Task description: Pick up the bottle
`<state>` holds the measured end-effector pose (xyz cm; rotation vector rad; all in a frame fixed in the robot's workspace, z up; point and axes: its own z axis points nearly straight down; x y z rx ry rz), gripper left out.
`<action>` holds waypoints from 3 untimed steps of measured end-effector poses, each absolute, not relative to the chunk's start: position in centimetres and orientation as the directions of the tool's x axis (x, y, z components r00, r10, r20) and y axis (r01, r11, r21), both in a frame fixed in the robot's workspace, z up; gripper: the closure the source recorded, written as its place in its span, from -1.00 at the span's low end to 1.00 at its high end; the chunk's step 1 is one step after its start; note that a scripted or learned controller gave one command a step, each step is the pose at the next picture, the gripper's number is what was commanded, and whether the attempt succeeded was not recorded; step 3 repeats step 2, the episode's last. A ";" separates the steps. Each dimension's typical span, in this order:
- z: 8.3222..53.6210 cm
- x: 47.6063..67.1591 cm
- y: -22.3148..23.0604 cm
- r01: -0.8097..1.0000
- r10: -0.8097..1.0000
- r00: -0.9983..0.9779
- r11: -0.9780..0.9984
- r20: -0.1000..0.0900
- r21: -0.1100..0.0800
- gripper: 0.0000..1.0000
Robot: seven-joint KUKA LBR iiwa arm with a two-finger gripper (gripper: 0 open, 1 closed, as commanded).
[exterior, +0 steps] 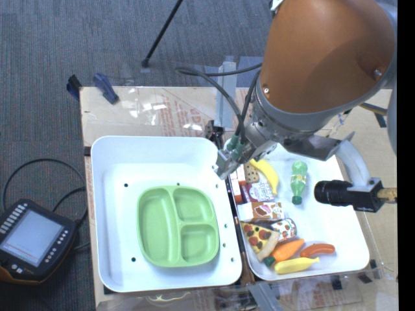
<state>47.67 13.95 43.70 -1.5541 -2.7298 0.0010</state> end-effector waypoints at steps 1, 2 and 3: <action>43.7 47.7 12.8 0.868 0.868 -0.497 0.497 0.000 -0.002 1.00; 43.6 47.6 22.0 0.836 0.836 -0.549 0.549 0.000 -0.002 1.00; 43.6 47.6 22.0 0.836 0.836 -0.549 0.549 0.000 -0.002 1.00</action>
